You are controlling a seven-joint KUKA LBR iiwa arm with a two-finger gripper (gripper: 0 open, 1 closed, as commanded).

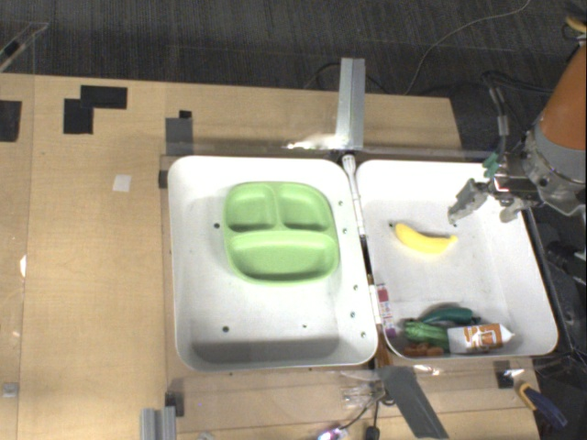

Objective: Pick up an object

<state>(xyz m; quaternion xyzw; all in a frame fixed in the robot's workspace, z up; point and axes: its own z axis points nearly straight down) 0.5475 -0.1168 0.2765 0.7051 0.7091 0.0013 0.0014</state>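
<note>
A yellow banana (425,239) lies in the right bin (514,282), in its upper middle part. My gripper (484,204) hangs above that bin's upper right, to the right of the banana and apart from it. Its two fingers are spread, and nothing is between them. At the bin's front edge lie a green object (447,316) and a white and orange packet (481,337).
The left bin (197,273) holds a green divided tray (280,230). A metal post (352,104) stands behind the seam between the bins. The arm's grey wrist with its orange band (567,117) comes in over the right edge.
</note>
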